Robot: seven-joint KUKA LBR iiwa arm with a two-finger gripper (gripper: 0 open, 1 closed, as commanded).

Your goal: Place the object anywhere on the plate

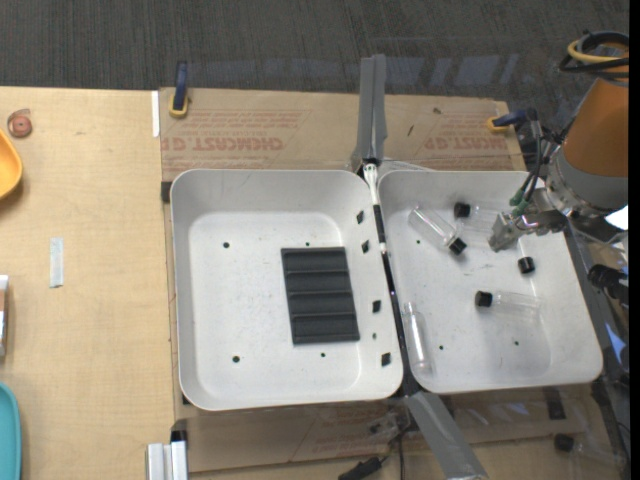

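Clear vials (pixel 432 228), four, in right bin (pixel 560 368); one black plate (pixel 320 295) in left bin (pixel 200 368); gripper (pixel 503 236) jaw state unclear.

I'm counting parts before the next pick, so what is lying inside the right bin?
The right bin holds several clear tubes with black caps, scattered apart, plus loose caps. The gripper hangs over its upper right part and covers whatever lies beneath it.

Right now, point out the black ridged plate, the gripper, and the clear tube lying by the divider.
black ridged plate (pixel 320 295): camera view, middle ridge.
gripper (pixel 501 236): camera view, fingertip end.
clear tube (pixel 415 334): camera view, mid-length of its body.
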